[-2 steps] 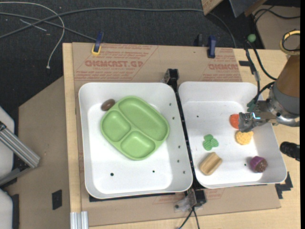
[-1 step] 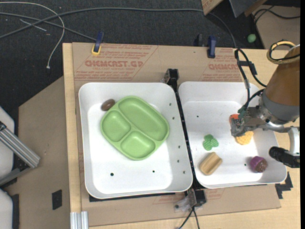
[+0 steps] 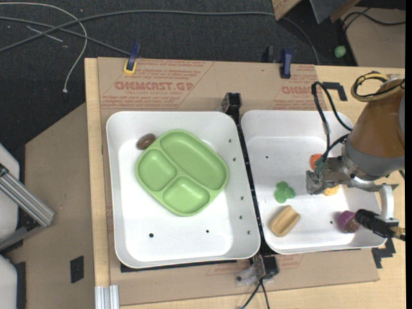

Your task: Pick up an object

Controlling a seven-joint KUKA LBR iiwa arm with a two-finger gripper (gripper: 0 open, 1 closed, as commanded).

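Two white bins are sitting side by side on the bench, the left bin [image 3: 122, 192] holding a green divided plate [image 3: 182, 171] with a small brown lump [image 3: 147, 141] just off its upper left edge. Reaching in from the right, the arm is hanging its gripper [image 3: 317, 182] low over the right bin [image 3: 277, 131], near a green piece [image 3: 284, 191], a tan bread roll [image 3: 284, 220] and a purple piece [image 3: 348, 220]; whether the pincer is wide or narrow I cannot tell.
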